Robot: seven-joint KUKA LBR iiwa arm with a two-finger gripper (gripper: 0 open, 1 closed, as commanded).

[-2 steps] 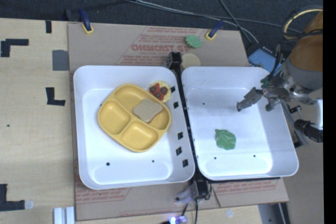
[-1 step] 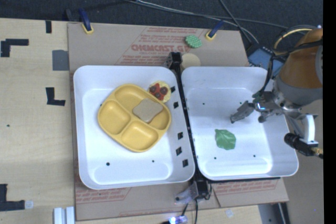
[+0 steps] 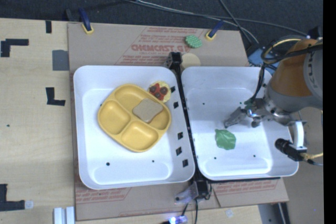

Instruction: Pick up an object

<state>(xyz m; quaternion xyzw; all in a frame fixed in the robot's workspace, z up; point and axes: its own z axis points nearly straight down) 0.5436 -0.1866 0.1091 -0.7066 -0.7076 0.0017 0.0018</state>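
A flat green leaf-like piece [image 3: 225, 139] lies on the floor of the right bin [image 3: 210, 86], near its middle front. My gripper [image 3: 229, 123] reaches in from the right and hovers just above and behind the green piece, pointing left and down. Nothing shows in its grasp. The grey arm with its orange band [image 3: 294, 78] stands over the bin's right rim.
The left bin [image 3: 89, 155] holds a yellow divided plate [image 3: 118, 113] with a tan toast slice [image 3: 147, 109] on it, and a small red berry cluster [image 3: 159, 91] at the plate's far right edge. A green dotted disc [image 3: 193, 41] lies on the cardboard behind the bins.
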